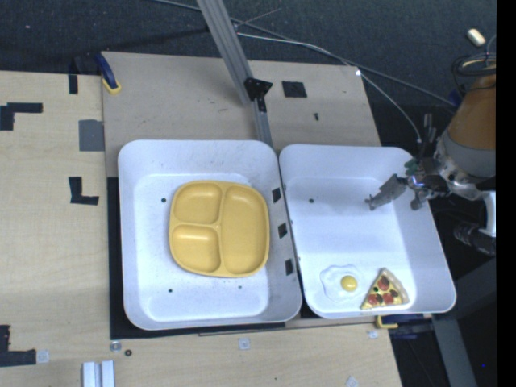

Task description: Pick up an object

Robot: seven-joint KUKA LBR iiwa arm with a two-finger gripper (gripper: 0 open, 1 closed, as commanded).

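Note:
A toy fried egg lies at the near edge of the right bin. Beside it on the right is a toy pizza slice. My gripper hangs over the right bin's right side, well behind both toys. Its two dark fingers are spread apart with nothing between them. A yellow divided plate sits in the middle of the left bin.
A slanted metal pole rises from behind the gap between the bins. Cables cross the dark floor at the back. The arm's orange band is at the right edge, beside the right bin's wall.

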